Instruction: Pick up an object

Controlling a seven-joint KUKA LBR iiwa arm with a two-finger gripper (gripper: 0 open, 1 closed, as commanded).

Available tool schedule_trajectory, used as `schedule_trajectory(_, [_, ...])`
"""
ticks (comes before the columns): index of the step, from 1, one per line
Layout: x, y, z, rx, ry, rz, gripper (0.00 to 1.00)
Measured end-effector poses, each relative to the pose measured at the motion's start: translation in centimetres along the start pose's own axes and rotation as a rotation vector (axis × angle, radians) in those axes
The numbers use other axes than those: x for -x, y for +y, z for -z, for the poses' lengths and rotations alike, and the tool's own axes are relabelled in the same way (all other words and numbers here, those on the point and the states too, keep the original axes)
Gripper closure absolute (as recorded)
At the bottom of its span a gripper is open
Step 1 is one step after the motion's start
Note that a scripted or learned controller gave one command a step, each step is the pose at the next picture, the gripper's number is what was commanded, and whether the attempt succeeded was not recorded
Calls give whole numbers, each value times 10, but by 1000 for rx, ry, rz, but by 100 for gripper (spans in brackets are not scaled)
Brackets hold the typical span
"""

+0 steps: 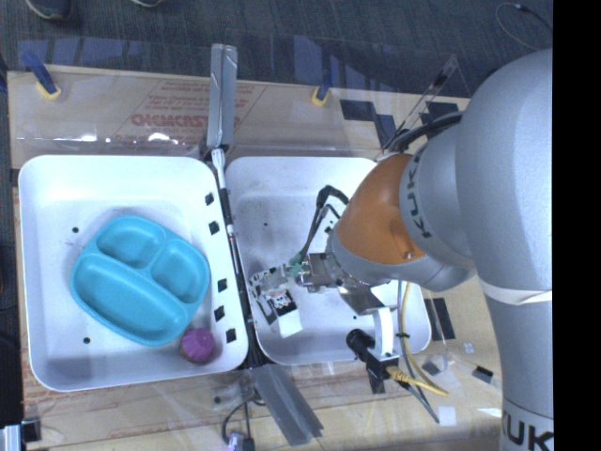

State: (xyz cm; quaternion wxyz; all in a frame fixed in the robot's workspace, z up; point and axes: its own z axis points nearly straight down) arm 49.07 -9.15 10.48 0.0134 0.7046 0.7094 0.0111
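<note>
My gripper (274, 301) reaches low into the front left part of the right bin (282, 178), close to the divider between the bins. Its pale finger ends sit near the bin floor; I cannot make out anything held there. In the left bin (56, 186) lies a light blue divided plate (141, 278), and a small purple object (198, 345) rests at that bin's front right corner, next to the plate.
The grey arm with its orange band (376, 219) covers the right half of the right bin. A grey metal bar (223, 97) stands behind the bins' shared wall. Cables and small parts lie on the bench in front of the right bin.
</note>
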Motion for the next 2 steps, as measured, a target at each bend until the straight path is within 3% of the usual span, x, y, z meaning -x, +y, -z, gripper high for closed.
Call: schedule_trajectory(2, [0, -2, 0, 3, 1, 4, 0])
